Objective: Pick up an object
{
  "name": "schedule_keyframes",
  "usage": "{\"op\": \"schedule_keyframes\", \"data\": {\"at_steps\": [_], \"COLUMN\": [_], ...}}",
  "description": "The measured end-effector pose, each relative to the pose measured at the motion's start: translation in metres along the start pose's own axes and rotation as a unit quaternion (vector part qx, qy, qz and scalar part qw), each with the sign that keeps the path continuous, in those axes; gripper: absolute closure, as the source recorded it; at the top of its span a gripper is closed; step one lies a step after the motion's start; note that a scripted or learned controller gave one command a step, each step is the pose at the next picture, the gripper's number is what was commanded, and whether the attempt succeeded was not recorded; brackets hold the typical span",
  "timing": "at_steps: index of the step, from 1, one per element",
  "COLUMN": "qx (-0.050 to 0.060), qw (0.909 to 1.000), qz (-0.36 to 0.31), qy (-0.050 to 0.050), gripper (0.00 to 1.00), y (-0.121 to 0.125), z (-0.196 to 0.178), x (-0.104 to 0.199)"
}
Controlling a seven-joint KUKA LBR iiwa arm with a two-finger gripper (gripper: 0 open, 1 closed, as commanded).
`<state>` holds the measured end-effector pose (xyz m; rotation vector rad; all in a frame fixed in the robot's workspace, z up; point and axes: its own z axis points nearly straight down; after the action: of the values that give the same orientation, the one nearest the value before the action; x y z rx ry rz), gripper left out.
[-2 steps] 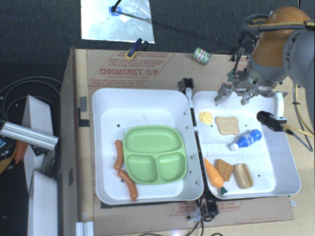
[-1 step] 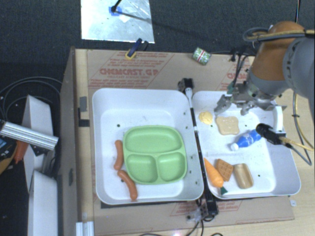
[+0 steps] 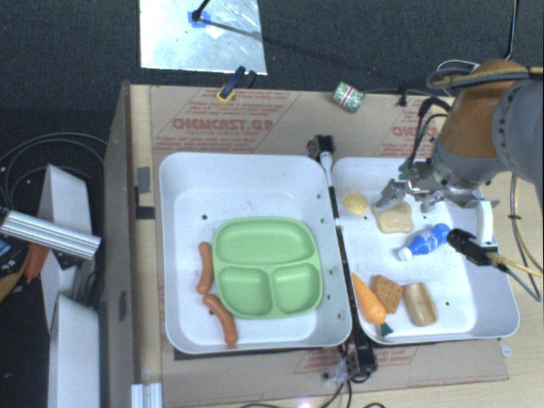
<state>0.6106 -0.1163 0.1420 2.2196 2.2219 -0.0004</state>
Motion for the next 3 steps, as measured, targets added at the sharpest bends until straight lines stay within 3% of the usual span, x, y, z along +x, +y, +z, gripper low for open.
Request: {"op": "schedule_keyframes", "data": {"at_steps": [1,2,3], "qx": [-0.003,-0.004,-0.001], "qw": [1.0000,1.0000,1.0000], "qz": [-0.001,-0.002,-0.001], "qy": [0.000,0.000,0.000], "gripper": [0.00,0.00,0.00], "y": [0.002,0.059,0.058], "z": [0.055,0.055,0.049], "x": [0.025,0.020,-0.003]}}
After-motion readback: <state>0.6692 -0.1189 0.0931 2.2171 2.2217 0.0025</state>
